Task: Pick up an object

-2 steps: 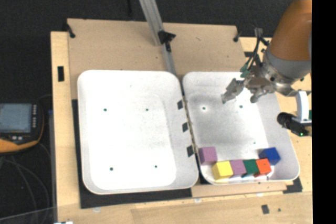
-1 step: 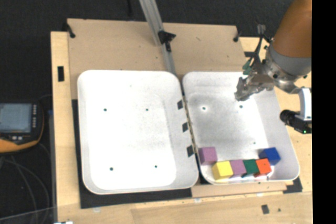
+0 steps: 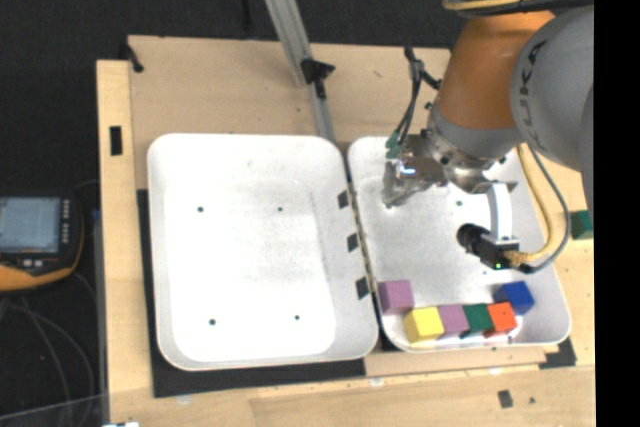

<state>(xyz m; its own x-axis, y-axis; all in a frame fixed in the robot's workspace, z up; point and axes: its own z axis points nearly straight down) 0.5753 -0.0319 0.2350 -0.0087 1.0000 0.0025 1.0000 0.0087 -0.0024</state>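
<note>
Tool hangs over upper left of right bin, near divider; blurred, cannot tell its state. Nothing seen in it.

Blocks cluster along bin's near edge, well apart from tool: purple block alone; yellow block, second purple, green, orange, blue packed touching.

Judgement: small, rigid, light, smooth-faced cubes; lone purple easiest, pinch on opposite flat sides.

Left bin beside it on counter.

Writing: letters on grey arm, partly cut off, unreadable.

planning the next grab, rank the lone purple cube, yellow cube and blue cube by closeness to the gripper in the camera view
Measured from the gripper in the right bin:
1. Lone purple cube, straight below it by the bins' divider.
2. Yellow cube, at the bin's front edge.
3. Blue cube, far right corner.
</note>
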